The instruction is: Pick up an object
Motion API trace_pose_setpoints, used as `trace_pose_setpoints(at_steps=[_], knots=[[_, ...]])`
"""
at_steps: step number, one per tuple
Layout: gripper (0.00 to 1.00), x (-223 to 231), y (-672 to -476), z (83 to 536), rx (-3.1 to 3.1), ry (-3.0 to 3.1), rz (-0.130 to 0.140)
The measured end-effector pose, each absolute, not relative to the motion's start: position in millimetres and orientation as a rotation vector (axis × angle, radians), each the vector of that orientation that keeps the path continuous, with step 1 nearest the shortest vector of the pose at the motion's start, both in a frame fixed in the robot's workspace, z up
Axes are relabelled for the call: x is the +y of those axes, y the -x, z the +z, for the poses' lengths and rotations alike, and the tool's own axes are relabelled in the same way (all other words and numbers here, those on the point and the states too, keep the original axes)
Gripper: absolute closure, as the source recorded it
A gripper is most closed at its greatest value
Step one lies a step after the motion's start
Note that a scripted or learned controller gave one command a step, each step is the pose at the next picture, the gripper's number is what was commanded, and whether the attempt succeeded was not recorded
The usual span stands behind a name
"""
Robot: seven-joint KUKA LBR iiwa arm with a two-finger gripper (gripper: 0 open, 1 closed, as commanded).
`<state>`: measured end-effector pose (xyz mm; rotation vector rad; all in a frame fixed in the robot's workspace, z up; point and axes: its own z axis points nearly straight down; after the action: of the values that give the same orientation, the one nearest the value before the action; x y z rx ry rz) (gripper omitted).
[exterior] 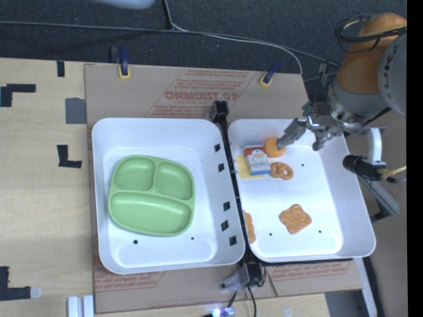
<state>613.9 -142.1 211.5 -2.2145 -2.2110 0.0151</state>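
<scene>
On the bench (39,177) in front of you lies a sheet of brown cardboard (192,91), and it carries the two white bins side by side. Take the right bin (330,210) as your landmark. Touching its left wall is the left bin (158,127), which holds a green plate (152,195) with three compartments, lying flat and well apart from anything in the right bin.

The arm (370,65) comes in over the far right corner of the right bin, its orange band uppermost, and the gripper (305,134) hangs over the bin's far half. You can see its two fingers spread apart with nothing between them. One dark finger (289,137) slants down to the left and its tip sits just beside a small round orange piece (272,146), on that piece's right. You cannot tell from this slant whether the tip touches it.

Inside the right bin, near the left wall and toward the far side, you have a small red and white packet (256,160) resting on a yellow piece (242,169). The orange piece touches the packet's far right corner. Just right of the packet lies a brown pretzel (281,171). Nearer to you, about the middle of the bin floor, lies a flat orange-brown cracker (295,218), well apart from the pretzel. Against the left wall, at the near end, a thin orange strip (248,226) peeks out.
</scene>
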Motion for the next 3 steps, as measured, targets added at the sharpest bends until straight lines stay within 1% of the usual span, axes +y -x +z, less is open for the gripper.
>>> trace_pose_setpoints(at_steps=[1,2,3], knots=[[0.0,-142,-616.8,220,-2.223,2.219,0.002],[0.0,-135,-618.5,159,-2.221,2.216,0.006],[0.0,-133,-612.2,97,-2.22,2.219,0.005]])
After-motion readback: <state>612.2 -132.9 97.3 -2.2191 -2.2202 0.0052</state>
